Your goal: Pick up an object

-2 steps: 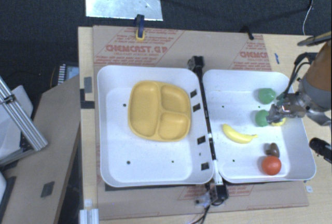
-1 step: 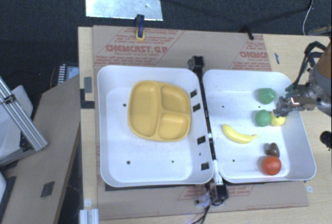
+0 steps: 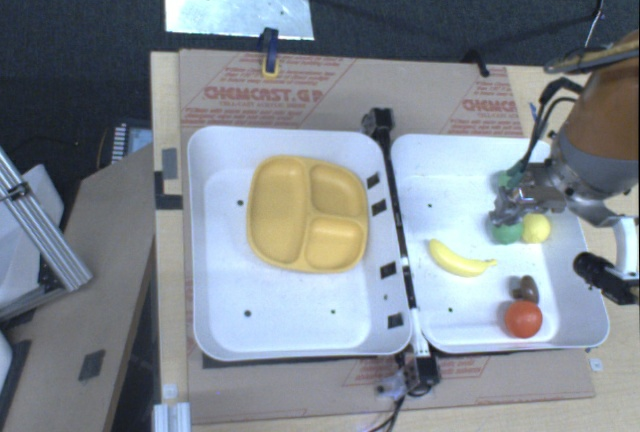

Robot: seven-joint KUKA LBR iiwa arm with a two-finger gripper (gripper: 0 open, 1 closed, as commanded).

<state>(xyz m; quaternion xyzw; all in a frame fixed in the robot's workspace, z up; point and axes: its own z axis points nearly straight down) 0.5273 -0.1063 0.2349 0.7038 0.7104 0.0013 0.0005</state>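
Tomato (image 3: 523, 319), bottom corner of the right bin (image 3: 455, 335); my gripper (image 3: 508, 210) hovers above it beside the green and yellow pieces.
I can't tell its fingers' spread; I'd centre over the lemon (image 3: 537, 228), just right of the gripper, before descending.

Grey arm (image 3: 600, 135) reaches in from right, orange-banded wrist bent down, pincer (image 3: 508, 210) low.

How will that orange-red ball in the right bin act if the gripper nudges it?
The orange-red ball looks round and smooth, so it would probably roll rather than slide. The small brown object beside it may block it on that side. Its glossy surface might slip between fingers.
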